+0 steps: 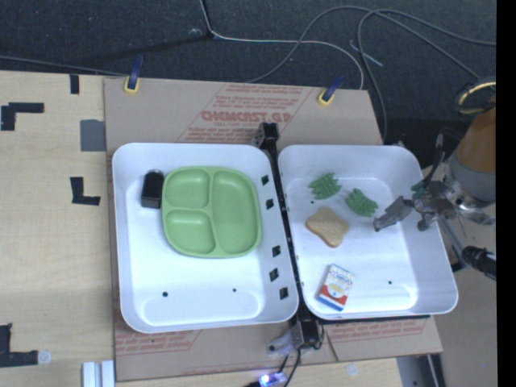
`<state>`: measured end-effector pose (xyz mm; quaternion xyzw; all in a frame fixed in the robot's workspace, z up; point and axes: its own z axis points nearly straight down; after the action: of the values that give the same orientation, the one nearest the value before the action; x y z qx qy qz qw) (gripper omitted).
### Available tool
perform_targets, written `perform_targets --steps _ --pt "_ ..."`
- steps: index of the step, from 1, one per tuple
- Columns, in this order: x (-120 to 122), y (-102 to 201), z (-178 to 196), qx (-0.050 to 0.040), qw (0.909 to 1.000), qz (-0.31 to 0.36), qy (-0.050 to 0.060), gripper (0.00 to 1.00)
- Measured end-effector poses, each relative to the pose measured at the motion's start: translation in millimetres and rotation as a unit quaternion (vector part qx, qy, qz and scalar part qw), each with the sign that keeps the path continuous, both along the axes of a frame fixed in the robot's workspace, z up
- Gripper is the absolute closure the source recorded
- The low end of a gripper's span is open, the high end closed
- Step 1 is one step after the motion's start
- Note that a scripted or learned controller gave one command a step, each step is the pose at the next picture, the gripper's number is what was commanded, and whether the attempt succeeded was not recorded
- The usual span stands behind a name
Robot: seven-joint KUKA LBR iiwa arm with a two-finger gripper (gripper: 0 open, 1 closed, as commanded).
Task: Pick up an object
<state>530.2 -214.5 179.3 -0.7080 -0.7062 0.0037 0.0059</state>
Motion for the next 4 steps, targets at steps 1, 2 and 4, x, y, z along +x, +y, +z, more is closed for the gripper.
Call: perform_targets --steps 1,2,4 --pt "3.3 0.0 6.3 -0.0016 1.0000 0.002 -0.006 0.00" --pt "3.1 6.1 -38.5 -0.0012 1.0000 0.002 -0.004 0.00" --pt "3.6 7.0 -78.5 -0.0021 1.0000 0.002 -0.007 1.00"
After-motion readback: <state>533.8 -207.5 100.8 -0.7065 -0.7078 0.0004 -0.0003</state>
